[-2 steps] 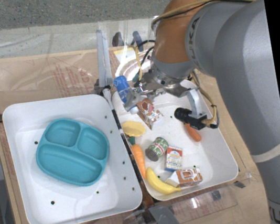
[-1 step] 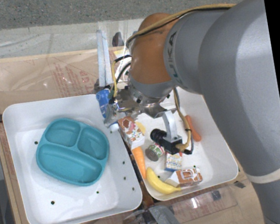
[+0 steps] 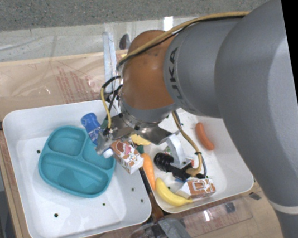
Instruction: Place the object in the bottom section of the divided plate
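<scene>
Reaching from the right, the arm (image 3: pixel 196 62) hangs over the bins' shared edge. Whether its gripper (image 3: pixel 120 140) grips the carton (image 3: pixel 126 154) just below cannot be told. The carton sits beside the plate's (image 3: pixel 77 162) right rim.

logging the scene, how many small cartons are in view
2: one carton at the teal plate's right edge, one carton low in the right bin. The arm may hide more.
</scene>
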